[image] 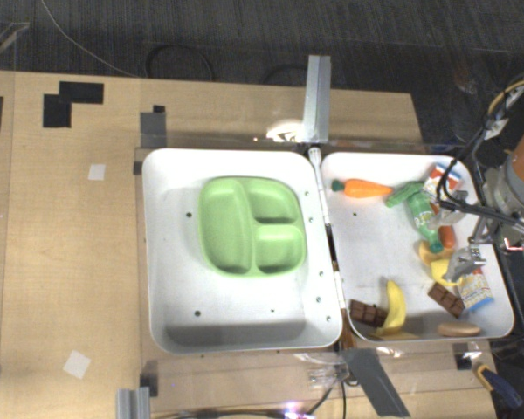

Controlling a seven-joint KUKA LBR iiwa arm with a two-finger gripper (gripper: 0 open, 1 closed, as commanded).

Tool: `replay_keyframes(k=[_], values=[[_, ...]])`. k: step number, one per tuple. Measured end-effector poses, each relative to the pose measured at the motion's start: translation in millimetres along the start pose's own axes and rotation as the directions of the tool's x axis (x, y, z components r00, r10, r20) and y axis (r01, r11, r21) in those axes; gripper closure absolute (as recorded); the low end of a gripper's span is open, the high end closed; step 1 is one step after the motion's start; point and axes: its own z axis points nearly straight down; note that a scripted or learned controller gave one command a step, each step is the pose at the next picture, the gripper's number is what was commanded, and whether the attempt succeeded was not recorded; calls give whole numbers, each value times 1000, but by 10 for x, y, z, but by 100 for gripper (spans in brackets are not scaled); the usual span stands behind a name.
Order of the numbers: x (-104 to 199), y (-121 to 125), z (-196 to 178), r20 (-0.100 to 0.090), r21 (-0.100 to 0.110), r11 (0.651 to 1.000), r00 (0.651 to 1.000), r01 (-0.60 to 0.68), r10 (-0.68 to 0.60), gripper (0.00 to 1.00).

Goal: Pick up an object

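The right bin (367,251) holds the loose objects. An orange carrot (362,188) lies at its far side, with a green bottle (410,201) beside it. A banana (393,305) and a brown chocolate bar (367,312) lie near the front wall. My gripper (465,260) hangs low over the bin's right side. It is just above a yellow piece (435,267), a second chocolate bar (445,299) and a small white and blue bottle (477,291). I see nothing lifted in it.
The left bin (170,312) carries a green divided plate (249,225). A tan oval item (458,328) sits at the right bin's front corner and a white packet (444,180) at its far right. A metal post (318,103) stands behind the bins. Black cables trail around the arm.
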Motion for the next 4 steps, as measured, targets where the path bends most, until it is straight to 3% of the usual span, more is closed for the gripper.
replay_keyframes(k=[1,2,3,4], values=[[-12,-141,1049,-8,-3,1000,1000,5,-6,0],[102,-95,1464,9,4,997,997,73,-73,0],[-79,345,1462,11,2,998,998,-68,68,0],[-136,356,1320,30,3,998,998,-60,60,100]])
